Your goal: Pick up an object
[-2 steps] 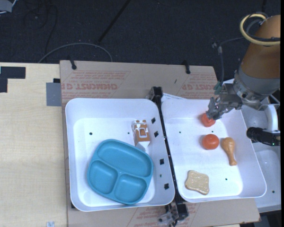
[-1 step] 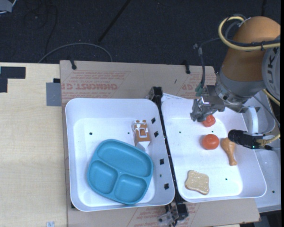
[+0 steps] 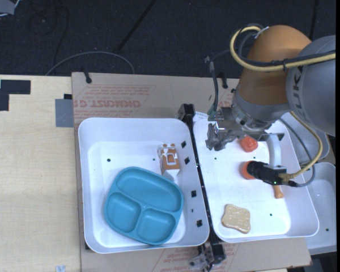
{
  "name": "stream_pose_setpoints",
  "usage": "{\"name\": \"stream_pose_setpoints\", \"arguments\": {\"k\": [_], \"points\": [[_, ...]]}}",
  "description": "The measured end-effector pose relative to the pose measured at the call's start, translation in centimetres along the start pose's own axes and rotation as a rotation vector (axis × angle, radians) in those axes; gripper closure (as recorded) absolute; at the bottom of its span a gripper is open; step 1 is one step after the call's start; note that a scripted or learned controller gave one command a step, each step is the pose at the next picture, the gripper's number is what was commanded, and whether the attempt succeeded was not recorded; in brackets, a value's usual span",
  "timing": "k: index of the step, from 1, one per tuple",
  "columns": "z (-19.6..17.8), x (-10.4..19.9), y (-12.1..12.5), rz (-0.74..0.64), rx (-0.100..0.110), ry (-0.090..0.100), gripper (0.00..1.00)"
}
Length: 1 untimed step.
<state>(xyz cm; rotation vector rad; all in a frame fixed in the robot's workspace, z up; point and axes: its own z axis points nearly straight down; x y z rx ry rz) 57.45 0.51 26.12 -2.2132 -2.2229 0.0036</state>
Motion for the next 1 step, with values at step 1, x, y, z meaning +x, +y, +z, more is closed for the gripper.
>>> {"name": "stream_pose_setpoints", "arguments": {"k": [1], "points": [[1.84, 4.88, -2.44, 0.0, 0.002, 0.0, 1.0]]}}
